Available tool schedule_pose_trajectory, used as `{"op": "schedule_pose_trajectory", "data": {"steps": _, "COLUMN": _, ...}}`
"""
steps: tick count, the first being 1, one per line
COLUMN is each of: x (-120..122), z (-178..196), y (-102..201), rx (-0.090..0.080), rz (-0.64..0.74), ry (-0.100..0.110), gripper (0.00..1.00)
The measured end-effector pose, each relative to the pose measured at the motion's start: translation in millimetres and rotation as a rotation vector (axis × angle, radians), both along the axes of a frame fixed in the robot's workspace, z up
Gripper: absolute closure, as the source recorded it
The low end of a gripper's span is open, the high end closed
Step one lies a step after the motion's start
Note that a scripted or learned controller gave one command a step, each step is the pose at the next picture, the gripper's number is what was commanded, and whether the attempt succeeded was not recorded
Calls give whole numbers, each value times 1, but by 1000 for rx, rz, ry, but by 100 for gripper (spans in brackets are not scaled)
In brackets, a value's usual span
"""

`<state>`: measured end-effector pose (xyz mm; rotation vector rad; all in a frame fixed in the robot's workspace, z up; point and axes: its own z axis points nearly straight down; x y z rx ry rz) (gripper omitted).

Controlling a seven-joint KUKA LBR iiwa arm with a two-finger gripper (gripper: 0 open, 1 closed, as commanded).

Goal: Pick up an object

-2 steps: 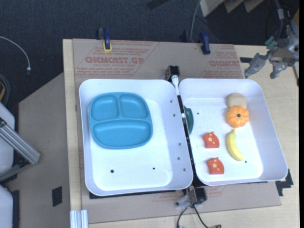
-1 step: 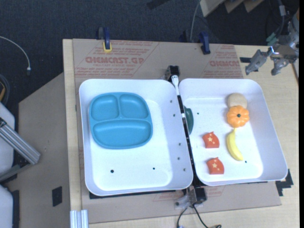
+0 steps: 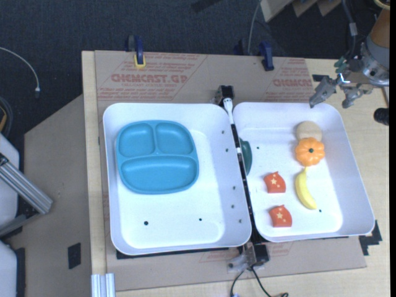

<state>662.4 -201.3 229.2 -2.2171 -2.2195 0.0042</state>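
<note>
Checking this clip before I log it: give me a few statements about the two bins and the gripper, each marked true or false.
1. The blue plate lies in the left bin. True.
2. The gripper holds the banana. False: its open jaws are bare, above the far right corner of the right bin, and the banana lies in that bin.
3. The orange pumpkin sits between the beige piece and the banana. True.
4. Two red pieces lie in the left bin. False: both lie in the right bin, left of the banana.
5. The plate has three compartments. True.
</note>
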Motion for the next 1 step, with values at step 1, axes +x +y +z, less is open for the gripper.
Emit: {"op": "schedule_pose_trajectory", "data": {"steps": 1, "x": 2, "z": -63, "y": -4, "rx": 0, "rz": -1, "ry": 2, "gripper": 0}}
